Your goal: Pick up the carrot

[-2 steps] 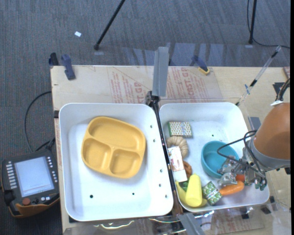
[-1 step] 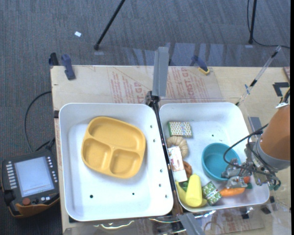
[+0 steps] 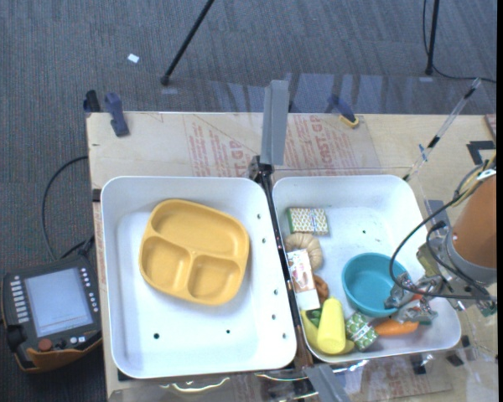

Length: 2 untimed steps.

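The carrot, small and orange, lies near the front right corner of the right bin, just beyond the blue bowl. My gripper hangs low over the carrot, between the bowl and the bin's right wall, its tips just above and behind the carrot. The arm's orange band sits at the right edge of the view.
In the right bin lie a yellow banana-like toy, a green item, a white packet, a brown round piece and a patterned box. The left bin holds a yellow divided plate. A teach pendant rests on the floor at left.
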Available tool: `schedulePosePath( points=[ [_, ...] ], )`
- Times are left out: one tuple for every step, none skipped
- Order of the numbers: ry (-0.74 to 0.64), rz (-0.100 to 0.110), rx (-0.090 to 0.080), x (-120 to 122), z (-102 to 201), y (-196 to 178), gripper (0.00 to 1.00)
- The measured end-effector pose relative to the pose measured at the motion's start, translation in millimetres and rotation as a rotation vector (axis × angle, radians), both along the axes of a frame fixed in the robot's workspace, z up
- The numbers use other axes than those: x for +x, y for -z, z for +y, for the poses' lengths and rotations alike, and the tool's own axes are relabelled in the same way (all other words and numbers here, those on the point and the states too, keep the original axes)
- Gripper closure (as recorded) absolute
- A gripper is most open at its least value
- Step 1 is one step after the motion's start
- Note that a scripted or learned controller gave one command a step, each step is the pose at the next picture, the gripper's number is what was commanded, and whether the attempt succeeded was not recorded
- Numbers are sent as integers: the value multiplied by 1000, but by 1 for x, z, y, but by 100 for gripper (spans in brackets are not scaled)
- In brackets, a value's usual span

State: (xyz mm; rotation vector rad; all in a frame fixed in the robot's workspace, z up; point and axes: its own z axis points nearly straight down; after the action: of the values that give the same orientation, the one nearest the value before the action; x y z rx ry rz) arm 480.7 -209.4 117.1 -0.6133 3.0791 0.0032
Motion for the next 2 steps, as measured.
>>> schedulePosePath(
  points=[
    [-192,-3,-1,19,2,13,100],
    [-192,-13,3,22,5,11,0]
  ],
)
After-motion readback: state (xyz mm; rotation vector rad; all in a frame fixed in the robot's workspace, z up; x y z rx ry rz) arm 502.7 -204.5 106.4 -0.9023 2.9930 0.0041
